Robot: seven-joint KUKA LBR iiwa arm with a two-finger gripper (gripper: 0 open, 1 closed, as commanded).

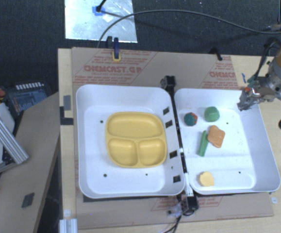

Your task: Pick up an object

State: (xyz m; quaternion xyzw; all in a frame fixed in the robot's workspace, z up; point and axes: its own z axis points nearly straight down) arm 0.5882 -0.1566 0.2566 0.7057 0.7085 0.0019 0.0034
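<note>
The right bin (256, 174) holds several small objects: a green ball (211, 113), a teal and red ball (191, 119), an orange wedge (216, 136), a green stick (203, 144) and a yellow puck (206, 179). My gripper (245, 102) hangs over the bin's upper right rim, to the right of the green ball and apart from it. Nothing shows between its tips.
The left bin (89, 130) bears a yellow three-compartment tray (135, 139). A black divider with clips (174, 130) runs between the bins. A cable arcs over the back of the bench. Aluminium rails (2, 135) and a device lie off to the left.
</note>
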